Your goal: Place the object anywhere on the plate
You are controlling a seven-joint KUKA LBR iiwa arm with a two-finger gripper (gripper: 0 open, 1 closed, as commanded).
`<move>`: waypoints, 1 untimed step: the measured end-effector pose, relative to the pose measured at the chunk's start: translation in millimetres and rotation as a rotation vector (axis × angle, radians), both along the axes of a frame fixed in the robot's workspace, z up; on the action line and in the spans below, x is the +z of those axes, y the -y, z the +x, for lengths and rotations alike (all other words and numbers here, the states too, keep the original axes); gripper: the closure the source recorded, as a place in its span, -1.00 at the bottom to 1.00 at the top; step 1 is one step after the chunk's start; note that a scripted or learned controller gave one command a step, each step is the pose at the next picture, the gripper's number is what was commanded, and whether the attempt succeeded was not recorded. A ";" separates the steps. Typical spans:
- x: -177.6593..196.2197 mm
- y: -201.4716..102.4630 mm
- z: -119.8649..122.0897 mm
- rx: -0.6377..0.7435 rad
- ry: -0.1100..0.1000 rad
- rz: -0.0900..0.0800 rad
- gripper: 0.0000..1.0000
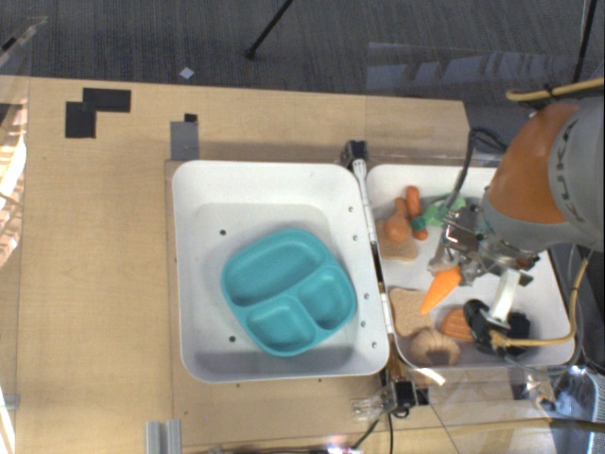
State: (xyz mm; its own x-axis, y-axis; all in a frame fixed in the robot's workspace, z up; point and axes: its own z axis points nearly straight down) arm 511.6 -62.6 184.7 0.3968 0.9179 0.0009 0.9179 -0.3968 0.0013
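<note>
The orange carrot sits in the right-hand bin, well to the right of the teal plate, its long axis slanting from upper right down to lower left. The gripper is at the carrot's upper end, and the fingers seem narrowed onto it, though the view is too cluttered to be sure
</note>
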 end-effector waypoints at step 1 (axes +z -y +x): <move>17.0 -79.8 62.5 -0.059 0.001 0.005 1.00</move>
State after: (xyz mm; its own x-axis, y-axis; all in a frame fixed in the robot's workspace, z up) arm 574.1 17.2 201.7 0.4505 0.8928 0.0061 0.8928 -0.4505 -0.0001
